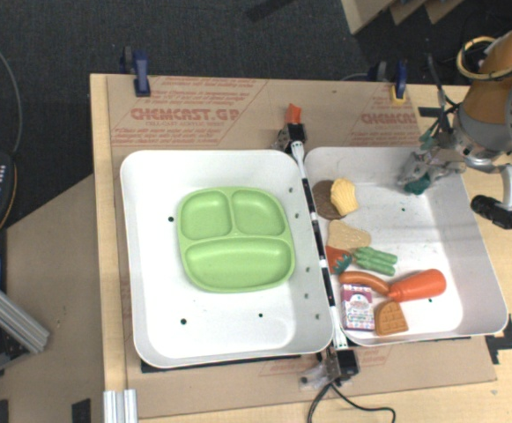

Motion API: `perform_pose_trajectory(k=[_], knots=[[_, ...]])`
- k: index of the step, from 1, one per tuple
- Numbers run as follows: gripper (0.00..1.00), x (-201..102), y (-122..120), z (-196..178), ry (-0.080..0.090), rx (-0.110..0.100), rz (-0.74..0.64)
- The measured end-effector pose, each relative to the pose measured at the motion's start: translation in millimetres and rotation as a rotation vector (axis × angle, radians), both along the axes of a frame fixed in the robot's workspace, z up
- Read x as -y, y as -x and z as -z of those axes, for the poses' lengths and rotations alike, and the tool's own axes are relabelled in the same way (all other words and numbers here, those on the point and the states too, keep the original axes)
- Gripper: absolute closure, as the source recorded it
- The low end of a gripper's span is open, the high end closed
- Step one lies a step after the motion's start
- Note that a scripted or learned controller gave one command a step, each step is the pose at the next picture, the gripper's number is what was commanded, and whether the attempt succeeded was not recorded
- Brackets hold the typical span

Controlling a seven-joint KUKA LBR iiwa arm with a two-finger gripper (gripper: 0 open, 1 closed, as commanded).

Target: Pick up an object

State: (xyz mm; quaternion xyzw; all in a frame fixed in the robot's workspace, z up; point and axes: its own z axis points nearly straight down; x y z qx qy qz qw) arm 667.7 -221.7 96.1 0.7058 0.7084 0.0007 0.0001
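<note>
Reading from the biggest thing down, the tabletop (106, 263) carries two white bins side by side. The left bin (150, 307) holds a green divided plate (234, 238), a flat, broad piece with no edge a two-finger grip could easily take; a try there would likely slide off.

The right bin (467, 263) holds the real candidates, all crowded against its left wall: an orange carrot (419, 283), a sausage (363, 280), a slice of bread (347, 234), a pink carton (359, 308), a toast-like piece (391, 317), a green bean cluster (372, 258), a yellow piece (343, 196) resting on a brown disc (323, 199). They touch or nearly touch one another, so a descent onto one could nudge its neighbours, pinch two at once, or jam a finger against the bin wall.

The arm (493, 104) reaches in at the upper right, and the end effector (421, 176) hangs over the bin's far corner, well apart from the toys. Whether its fingers stand apart or together I cannot tell; nothing visible sits between them. Closing where it is would probably catch only air, and the rounded carrot and sausage may roll out of a shallow pinch.
</note>
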Motion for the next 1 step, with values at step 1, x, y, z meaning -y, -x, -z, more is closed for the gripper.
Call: perform_pose_trajectory(k=[1], knots=[[1.00,-60.9,1.1,11.5,0.000,-0.004,-0.001]])
